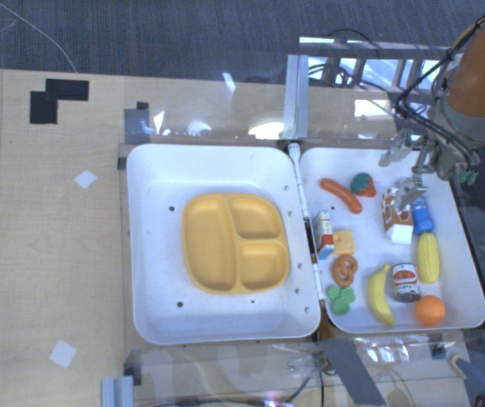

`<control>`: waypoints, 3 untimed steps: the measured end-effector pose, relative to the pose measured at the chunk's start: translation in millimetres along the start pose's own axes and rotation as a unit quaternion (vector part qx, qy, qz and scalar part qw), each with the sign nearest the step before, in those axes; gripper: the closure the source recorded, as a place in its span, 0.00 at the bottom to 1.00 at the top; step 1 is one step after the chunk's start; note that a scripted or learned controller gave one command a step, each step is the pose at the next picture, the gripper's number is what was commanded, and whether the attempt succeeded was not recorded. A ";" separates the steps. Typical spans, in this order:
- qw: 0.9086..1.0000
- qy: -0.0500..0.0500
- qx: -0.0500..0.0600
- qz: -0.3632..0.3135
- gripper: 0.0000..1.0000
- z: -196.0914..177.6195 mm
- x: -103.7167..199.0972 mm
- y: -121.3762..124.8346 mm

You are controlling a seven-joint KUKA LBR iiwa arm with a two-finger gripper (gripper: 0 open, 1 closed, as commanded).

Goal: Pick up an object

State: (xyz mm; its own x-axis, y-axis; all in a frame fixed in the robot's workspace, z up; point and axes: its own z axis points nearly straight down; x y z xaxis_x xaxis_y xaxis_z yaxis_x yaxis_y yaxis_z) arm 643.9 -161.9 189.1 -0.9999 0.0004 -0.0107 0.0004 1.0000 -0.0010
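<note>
Arm hanging over the right bin's far edge, nothing picked yet.

The gripper [412, 181] sits above the right bin [471, 308], near its far right corner, over a brown carton [393, 209] and a blue piece [422, 219]; whether it's spread or closed I cannot tell from here; nothing shows in its grasp; the sausage [341, 195], corn [428, 257], banana [380, 295], can [405, 281] and orange [430, 309] lie loose; the left bin [153, 312] holds a yellow tray [234, 242]; I'd say it's the approach step; next it must drop squarely onto one item.
</note>
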 end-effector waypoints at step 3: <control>0.999 0.001 0.000 0.042 0.00 101.0 -17.5 -2.4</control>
State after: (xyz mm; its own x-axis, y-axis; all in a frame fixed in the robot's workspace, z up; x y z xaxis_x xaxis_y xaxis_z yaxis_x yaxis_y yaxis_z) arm 662.4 -164.4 88.3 -0.9964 0.0848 -0.0081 0.0848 0.9964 -0.0008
